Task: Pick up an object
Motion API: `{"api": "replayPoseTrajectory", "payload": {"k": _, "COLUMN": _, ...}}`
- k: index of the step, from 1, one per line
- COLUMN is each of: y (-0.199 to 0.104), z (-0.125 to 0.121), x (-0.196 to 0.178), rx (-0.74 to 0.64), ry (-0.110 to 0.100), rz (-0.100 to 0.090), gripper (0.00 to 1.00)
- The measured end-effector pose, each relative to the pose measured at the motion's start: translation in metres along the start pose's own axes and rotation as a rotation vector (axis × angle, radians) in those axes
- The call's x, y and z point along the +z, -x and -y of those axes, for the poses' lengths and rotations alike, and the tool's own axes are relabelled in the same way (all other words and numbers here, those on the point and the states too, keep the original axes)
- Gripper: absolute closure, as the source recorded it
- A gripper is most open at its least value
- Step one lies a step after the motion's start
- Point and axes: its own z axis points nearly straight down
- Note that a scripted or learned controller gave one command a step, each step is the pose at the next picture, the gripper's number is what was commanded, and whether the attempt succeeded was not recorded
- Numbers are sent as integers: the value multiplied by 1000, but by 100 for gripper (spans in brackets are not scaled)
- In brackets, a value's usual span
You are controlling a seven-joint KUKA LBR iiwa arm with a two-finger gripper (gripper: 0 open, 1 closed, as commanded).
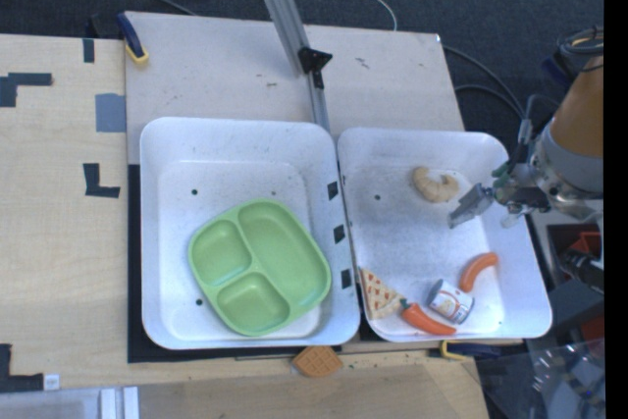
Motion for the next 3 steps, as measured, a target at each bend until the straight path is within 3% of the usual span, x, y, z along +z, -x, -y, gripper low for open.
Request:
{"api": "replayPoseTrajectory", "payload": {"k": 1, "y": 0, "z": 0, "x": 0, "rx": 0, "ry": 0, "rz": 0, "gripper": 0}}
{"api": "replayPoseTrajectory", "payload": {"k": 3, "y": 9, "z": 7, "x": 108, "rx": 2, "ry": -6, "rz": -2, "gripper": 0}}
